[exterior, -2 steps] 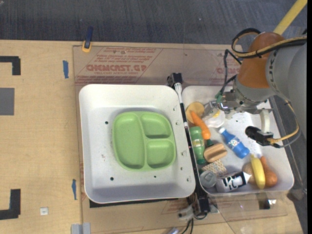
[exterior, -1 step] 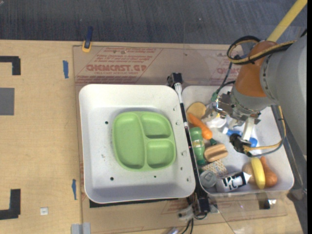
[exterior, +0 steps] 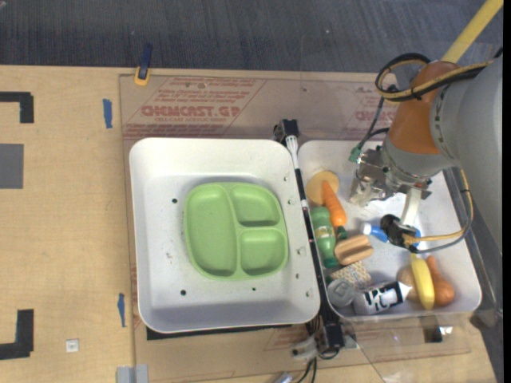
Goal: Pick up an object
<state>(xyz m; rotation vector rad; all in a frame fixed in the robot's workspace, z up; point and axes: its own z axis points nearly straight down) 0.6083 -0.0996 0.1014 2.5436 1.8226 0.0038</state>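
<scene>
The end effector, grip state unclear, hovers just right of the carrot.

Matt green plastic tray

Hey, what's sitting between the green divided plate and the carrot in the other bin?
In the camera view, the two bins' adjoining white rims lie between the green divided plate and the carrot.
</scene>
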